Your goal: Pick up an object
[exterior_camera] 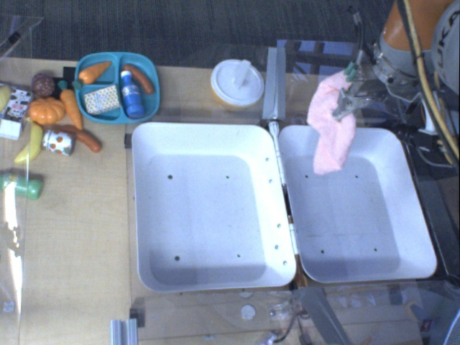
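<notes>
Two white bins [215, 139] fill the bench; upper right, the gripper [350, 95] grasps a pink cloth [330, 131], dangling clear for lifting

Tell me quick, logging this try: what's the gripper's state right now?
Gripper: shut on the pink cloth, which hangs over the right bin.

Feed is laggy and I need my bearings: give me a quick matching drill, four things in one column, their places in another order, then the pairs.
Things:
1. pink cloth
2. blue divided tray
3. white lidded cup
4. green toy

Places:
A. on the bench at the far left, below the banana
B. hanging from the gripper over the right bin
C. behind the left bin, near the divider
D. on the bench, behind the left bin's left corner

Pairs: 1-B, 2-D, 3-C, 4-A
</notes>
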Controlling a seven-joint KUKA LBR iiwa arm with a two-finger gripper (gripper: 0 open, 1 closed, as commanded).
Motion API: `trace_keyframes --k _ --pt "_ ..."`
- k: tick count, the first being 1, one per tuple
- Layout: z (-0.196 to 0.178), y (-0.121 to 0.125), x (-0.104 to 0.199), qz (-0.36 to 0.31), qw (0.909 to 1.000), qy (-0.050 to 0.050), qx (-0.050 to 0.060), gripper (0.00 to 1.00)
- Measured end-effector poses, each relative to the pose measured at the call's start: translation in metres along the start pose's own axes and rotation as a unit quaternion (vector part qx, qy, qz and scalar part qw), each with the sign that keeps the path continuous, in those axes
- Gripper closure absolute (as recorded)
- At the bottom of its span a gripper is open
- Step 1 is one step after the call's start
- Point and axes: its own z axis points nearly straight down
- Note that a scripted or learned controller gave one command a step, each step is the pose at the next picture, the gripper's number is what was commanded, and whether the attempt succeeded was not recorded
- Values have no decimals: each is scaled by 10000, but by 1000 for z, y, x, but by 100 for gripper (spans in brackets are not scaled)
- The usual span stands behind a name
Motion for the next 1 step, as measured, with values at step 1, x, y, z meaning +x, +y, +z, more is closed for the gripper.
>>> trace_keyframes --k 1 --pt "97 -3 -38 164 9999 3 22 100"
